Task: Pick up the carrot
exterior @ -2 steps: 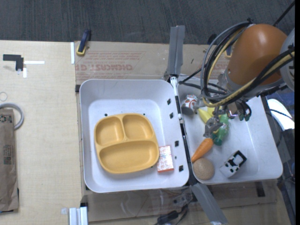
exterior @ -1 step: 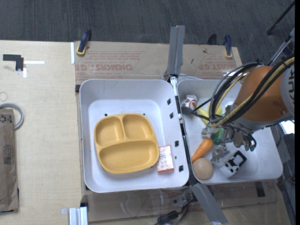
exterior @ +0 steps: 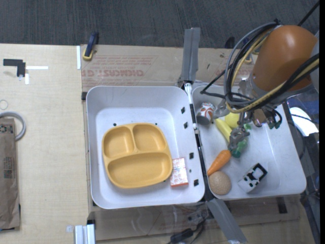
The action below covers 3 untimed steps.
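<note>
The orange carrot lies at a slant in the right bin, near its left wall, with its thick end pointing up and to the right. My gripper hangs just above and to the right of the carrot's thick end, over a small green thing. The arm's orange band and its cables cover the bin's far right part. The carrot lies on the bin floor, apart from the gripper.
A tan egg-shaped thing sits just below the carrot. A black-and-white block lies to its right. A yellow piece and a small round red-white thing lie further back. The left bin holds a yellow divided plate and a red carton.
</note>
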Motion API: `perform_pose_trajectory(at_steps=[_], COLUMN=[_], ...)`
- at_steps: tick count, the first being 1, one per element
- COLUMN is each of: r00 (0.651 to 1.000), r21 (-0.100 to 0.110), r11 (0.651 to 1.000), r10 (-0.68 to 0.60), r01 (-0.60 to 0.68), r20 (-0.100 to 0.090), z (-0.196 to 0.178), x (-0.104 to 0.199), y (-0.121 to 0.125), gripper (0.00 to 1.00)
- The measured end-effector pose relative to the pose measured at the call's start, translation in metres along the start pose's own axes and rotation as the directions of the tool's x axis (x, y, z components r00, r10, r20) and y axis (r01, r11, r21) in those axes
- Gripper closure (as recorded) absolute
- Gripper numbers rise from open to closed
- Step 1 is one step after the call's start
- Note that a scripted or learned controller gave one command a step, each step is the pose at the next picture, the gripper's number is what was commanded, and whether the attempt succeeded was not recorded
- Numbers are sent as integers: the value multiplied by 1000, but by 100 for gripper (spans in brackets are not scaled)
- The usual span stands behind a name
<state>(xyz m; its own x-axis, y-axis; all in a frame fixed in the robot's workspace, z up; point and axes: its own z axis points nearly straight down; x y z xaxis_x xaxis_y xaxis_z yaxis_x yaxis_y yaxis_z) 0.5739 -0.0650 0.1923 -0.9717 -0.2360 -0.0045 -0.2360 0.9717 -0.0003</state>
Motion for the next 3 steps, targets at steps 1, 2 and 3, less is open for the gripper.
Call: perform_pose_trajectory(at_steps=[1, 2, 3], r00=[956, 958, 963], r21=[-2, 0, -1], r11=[956, 958, 963], r10=[-293, -286, -271], r01=[293, 286, 271], r20=[-3, -1, -2], z=[0, 32, -8], x=[76, 45, 84], y=[45, -34, -32], gripper=[0, 0, 0])
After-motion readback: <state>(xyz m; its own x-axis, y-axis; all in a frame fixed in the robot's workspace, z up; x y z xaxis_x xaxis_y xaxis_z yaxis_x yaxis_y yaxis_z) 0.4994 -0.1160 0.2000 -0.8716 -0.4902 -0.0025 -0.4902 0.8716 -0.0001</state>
